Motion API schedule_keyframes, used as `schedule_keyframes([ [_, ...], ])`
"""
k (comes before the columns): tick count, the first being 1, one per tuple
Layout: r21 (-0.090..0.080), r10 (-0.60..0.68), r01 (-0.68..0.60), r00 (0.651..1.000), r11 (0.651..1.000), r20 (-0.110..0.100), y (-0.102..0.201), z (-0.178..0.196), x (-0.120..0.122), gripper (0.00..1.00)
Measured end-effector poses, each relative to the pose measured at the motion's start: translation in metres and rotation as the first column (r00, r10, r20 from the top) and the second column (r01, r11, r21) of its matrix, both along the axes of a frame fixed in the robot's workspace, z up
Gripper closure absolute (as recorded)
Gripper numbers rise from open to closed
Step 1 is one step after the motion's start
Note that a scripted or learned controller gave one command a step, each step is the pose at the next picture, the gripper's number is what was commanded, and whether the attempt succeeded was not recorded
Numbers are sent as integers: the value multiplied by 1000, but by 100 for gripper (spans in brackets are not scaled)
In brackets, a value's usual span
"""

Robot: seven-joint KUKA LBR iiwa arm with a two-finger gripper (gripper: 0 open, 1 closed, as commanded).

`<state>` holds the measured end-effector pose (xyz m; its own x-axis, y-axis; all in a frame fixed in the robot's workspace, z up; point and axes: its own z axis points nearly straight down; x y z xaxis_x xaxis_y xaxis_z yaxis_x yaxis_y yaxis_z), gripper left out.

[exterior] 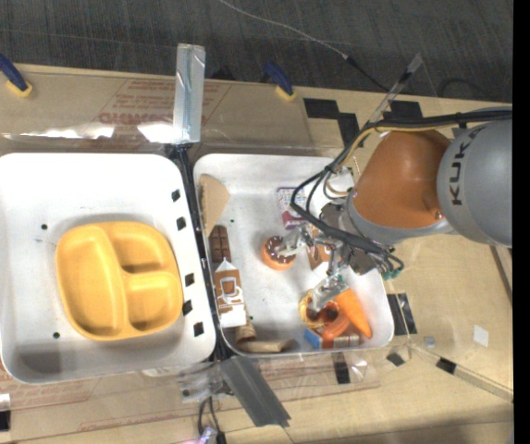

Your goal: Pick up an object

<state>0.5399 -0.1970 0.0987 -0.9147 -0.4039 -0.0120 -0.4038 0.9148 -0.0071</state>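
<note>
My gripper [315,246] reaches into the right bin [251,178] from the right, below the orange wrist band [396,181]. Its tips sit between a round pink-and-brown doughnut toy [278,252] on the left and an orange carrot-like piece [350,311] lower right. A small orange-and-yellow toy [317,307] lies just under the gripper. Along the bin's left wall lie a brown chocolate bar [219,242] and a small milk carton [229,294]. A tan oblong piece [263,345] rests at the bin's front edge. Cables hide the fingers.
The left bin [24,192] holds a yellow divided tray [117,277]. A tan wedge [211,197] leans in the right bin's back left corner. A silver tape strip [190,91] stands behind the bins, with blue clips [10,74] on the cardboard's rear edge.
</note>
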Motion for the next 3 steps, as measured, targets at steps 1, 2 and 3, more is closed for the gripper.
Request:
schedule_keyframes([
  [1, 0, 1, -1, 1000, 1000, 0, 0, -1, 0, 0],
  [2, -3, 217, -217, 976, 976, 0, 4, -1, -17, 0],
  [3, -6, 392, -392, 920, 920, -3, 73, -3, -28, 0],
])
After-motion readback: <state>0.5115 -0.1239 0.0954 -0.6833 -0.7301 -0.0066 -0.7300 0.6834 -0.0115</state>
